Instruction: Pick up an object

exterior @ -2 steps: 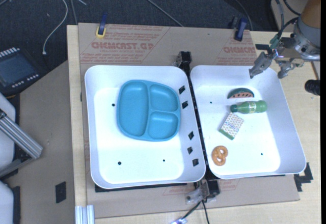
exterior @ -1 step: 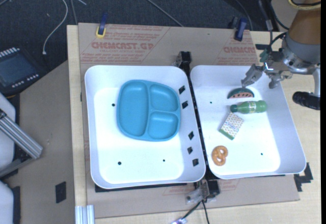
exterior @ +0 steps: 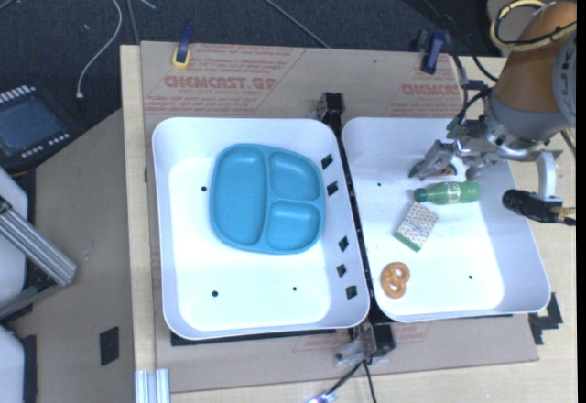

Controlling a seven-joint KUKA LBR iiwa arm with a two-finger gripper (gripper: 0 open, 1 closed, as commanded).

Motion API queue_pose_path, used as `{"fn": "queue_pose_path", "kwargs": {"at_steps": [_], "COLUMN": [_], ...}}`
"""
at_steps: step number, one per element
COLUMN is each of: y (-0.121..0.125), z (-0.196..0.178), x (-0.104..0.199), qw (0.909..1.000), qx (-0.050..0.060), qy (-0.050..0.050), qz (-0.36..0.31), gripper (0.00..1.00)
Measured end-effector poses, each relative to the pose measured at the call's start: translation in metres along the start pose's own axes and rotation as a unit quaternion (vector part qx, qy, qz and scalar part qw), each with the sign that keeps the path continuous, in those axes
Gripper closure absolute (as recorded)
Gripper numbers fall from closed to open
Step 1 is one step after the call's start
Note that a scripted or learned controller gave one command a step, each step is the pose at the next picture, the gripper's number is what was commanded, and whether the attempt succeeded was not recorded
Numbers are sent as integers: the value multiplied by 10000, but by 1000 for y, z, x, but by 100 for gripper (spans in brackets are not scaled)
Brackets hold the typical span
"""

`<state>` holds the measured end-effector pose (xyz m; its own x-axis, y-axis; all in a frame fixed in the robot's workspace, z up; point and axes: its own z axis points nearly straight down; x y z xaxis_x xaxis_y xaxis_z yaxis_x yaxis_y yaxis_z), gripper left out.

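In the right bin (exterior: 494,287) a green bottle (exterior: 448,193) lies on its side near the middle. Below it rests a small pale sponge block (exterior: 417,226) with a green edge, and nearer the front lies a brown pretzel (exterior: 395,279). My gripper (exterior: 442,160) hangs just above and behind the bottle, its metal fingers (exterior: 424,166) pointing left and down over the bin floor. Nothing shows between them. The arm's orange band (exterior: 536,62) rises at the right edge.
The left bin (exterior: 183,236) holds a blue divided plate (exterior: 267,198). Black clips line the ridge between the bins (exterior: 341,209). A black fitting (exterior: 536,204) sticks out at the right bin's edge. Cables and cardboard lie beyond the bench.
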<state>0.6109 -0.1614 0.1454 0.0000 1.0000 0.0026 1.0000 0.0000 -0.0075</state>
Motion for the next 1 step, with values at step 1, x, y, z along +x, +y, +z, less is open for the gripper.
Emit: {"fn": "queue_pose_path", "kwargs": {"at_steps": [1], "y": [-2], "z": [48], "x": [-2], "qw": [9999], "qx": [-146], "qy": [-77], "qz": [-5], "gripper": [0]}}
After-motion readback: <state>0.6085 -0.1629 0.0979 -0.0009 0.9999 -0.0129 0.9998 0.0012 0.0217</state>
